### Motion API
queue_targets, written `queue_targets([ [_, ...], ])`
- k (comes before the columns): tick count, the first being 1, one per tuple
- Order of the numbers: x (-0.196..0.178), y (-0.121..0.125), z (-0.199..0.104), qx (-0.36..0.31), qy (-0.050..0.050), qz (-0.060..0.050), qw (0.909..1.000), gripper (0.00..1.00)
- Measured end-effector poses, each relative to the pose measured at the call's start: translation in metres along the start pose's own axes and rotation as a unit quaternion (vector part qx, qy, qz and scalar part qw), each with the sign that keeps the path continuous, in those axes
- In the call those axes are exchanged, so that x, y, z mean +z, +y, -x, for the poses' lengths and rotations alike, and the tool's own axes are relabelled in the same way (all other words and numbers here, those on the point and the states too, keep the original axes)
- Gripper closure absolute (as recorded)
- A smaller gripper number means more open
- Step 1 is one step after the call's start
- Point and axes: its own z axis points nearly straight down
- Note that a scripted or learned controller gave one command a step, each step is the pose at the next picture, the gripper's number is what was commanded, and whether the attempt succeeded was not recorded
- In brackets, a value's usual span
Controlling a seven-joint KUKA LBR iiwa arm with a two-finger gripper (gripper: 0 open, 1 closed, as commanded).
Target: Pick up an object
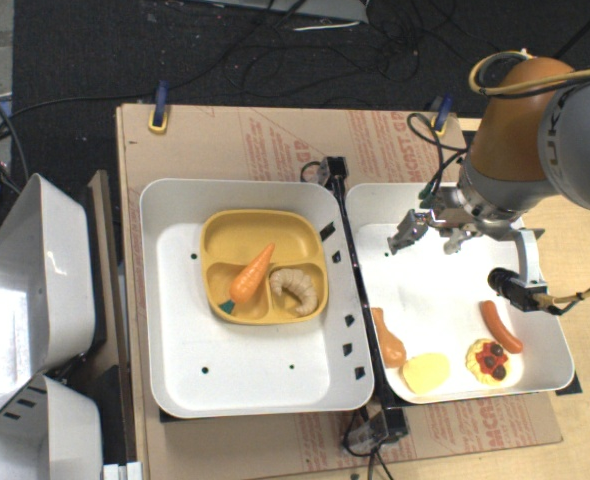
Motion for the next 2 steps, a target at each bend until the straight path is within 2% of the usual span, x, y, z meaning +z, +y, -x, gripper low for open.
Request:
queue_targets([
  [2,0.089,0.0,-0.004,0.0,0.0,0.0,1.0,0.0],
])
